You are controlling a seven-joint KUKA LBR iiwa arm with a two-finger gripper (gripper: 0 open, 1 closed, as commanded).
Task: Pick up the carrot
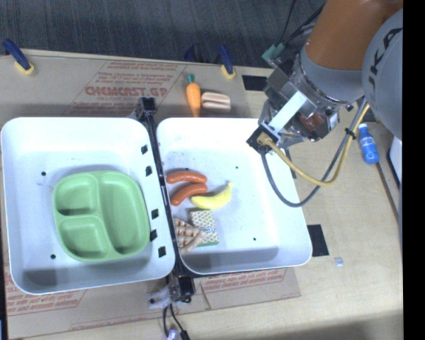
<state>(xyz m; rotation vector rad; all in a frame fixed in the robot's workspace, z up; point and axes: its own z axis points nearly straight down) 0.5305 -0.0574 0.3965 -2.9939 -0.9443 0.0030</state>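
Observation:
The carrot (pixel 193 96), orange with a green top, lies on the cardboard just behind the right bin (pixel 283 225), outside both bins. My gripper (pixel 308 119) hangs above the right bin's far right corner, well to the right of the carrot and apart from it. The wrist and its fittings cover the gripper's tip.
A tan and pink bun (pixel 216 102) lies touching-close to the carrot's right. The right bin holds two sausages (pixel 187 184), a banana (pixel 213 197) and waffle pieces (pixel 197 229) near its left wall. A green divided plate (pixel 101 214) sits in the left bin. A blue bottle (pixel 367 144) lies at right.

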